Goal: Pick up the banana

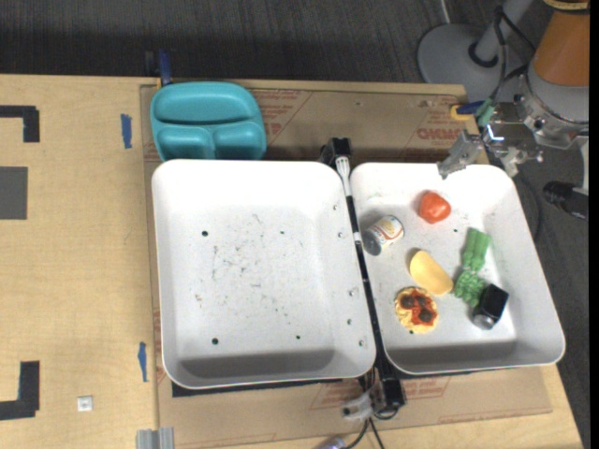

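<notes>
The banana is a short yellow piece lying in the middle of the right bin. My gripper hangs over that bin's far edge, up and to the right of the banana and well apart from it. Its two grey fingers stand open with nothing between them. The orange-banded wrist rises at the top right.
Around the banana lie a red tomato, a silver can, a green vegetable, a black block and a small pizza-like piece. The left bin adjoins it. A teal tray sits behind.
</notes>
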Controlling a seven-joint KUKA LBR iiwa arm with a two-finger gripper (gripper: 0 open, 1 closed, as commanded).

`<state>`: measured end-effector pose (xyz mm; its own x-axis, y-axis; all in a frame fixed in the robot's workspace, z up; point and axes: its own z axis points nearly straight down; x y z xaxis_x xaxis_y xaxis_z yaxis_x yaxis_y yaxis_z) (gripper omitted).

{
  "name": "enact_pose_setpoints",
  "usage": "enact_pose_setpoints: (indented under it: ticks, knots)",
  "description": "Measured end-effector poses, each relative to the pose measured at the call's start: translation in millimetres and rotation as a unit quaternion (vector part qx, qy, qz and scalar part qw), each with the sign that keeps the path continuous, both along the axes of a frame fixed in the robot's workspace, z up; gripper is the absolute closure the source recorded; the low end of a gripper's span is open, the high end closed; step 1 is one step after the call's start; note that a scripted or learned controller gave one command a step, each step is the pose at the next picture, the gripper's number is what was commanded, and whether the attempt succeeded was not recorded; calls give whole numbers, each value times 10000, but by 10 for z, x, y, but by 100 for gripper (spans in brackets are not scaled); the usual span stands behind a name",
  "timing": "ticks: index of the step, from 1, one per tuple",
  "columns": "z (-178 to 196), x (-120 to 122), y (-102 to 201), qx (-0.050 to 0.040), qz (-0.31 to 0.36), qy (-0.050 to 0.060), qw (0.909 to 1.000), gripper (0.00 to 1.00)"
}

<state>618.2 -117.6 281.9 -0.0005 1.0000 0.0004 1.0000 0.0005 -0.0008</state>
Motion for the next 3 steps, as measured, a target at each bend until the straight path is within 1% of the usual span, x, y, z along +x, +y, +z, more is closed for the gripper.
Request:
enact_pose_setpoints:
  ticks: [1, 2, 3]
  knots:
    - [-1691, -500, 47, 0, -617, 5, 9981, 0]
    - [-1964, -631, 200, 2, -966, -5, 9953, 0]
    - [-1856, -615, 211, 10, -968, -28, 9953, 100]
